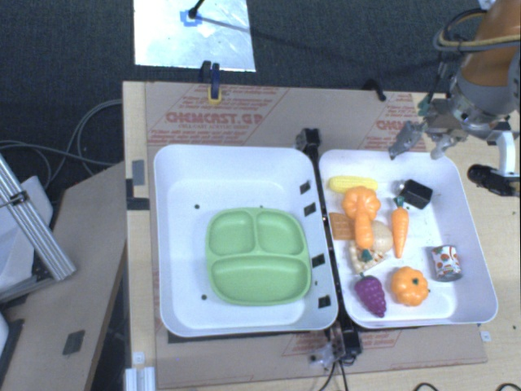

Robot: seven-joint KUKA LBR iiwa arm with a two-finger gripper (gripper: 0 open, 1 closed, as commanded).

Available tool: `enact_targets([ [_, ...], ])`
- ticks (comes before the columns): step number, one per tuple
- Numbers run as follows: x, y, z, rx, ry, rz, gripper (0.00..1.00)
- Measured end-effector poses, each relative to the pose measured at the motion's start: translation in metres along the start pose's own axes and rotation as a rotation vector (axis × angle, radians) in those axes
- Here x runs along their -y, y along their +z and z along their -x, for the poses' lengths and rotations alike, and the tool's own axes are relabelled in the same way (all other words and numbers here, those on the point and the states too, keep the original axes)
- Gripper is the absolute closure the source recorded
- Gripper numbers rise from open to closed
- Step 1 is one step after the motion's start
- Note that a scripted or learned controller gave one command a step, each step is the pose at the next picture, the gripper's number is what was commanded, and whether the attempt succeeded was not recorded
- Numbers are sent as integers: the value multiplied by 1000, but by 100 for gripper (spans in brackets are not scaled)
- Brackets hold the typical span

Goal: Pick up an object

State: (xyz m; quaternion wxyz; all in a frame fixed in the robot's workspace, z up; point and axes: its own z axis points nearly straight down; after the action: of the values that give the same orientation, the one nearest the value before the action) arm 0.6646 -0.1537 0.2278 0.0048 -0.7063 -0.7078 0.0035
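Candidate objects for picking lie in the right bin [468, 218], all below the gripper [423, 143]. Nearest it, just below, is a small black block [417, 194]; a carrot [400, 230] lies below that. Down and to the left of the gripper sit a yellow corn cob [352, 184] and an orange squash-shaped toy [362, 213], with purple grapes [370, 295] and a small pumpkin [409, 287] farther down. A printed can [445, 262] rests below and slightly right. The gripper hovers over the bin's top rim, fingers spread apart and holding nothing. Well to its lower left, the left bin [183, 186] holds a green divided plate [259, 256].
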Motion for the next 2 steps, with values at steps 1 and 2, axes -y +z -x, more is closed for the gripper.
enact_targets([
  [1,-2,-6,0,2,-2,9,0],
  [2,3,50,8,1,1,5,0],
])
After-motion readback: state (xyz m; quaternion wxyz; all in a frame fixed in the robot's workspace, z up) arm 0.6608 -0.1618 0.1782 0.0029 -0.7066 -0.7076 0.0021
